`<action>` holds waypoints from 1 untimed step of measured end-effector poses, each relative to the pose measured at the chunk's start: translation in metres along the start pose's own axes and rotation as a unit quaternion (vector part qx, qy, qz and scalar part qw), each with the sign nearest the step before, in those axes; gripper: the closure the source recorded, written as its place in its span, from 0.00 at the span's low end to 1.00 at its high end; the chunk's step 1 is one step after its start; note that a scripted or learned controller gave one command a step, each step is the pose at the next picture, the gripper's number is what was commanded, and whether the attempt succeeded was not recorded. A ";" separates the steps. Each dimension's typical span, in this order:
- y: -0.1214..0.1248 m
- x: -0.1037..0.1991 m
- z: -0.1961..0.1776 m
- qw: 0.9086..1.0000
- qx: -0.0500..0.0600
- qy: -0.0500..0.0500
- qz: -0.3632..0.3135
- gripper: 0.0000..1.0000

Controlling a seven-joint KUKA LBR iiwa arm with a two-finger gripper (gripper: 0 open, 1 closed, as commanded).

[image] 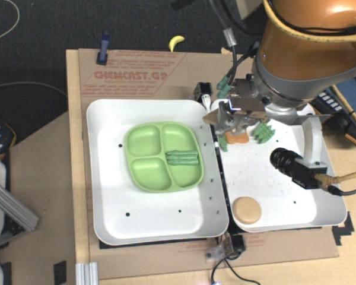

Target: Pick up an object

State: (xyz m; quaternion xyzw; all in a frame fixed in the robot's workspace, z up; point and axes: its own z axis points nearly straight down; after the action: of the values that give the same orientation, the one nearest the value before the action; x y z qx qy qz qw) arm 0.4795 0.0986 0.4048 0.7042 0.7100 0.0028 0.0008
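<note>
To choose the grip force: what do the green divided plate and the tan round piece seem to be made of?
Green divided plate: likely moulded plastic, smooth with a soft sheen. Tan round piece: probably matte plastic or wood; uniform colour, no gloss.

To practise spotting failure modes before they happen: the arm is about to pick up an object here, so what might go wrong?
1. The gripper hangs at the left edge of the right bin, so it might hit the bin wall on the way down.
2. The orange piece and the green piece lie close together, so a grasp may push one away or catch both.
3. The wrist hides part of that spot, so a miss could go unnoticed.
</note>
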 end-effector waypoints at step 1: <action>-0.002 -0.022 0.095 1.000 0.009 -0.003 0.006 1.00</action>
State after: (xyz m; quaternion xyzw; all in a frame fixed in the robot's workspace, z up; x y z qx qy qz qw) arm 0.4780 0.0770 0.3099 0.7085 0.7057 -0.0051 -0.0034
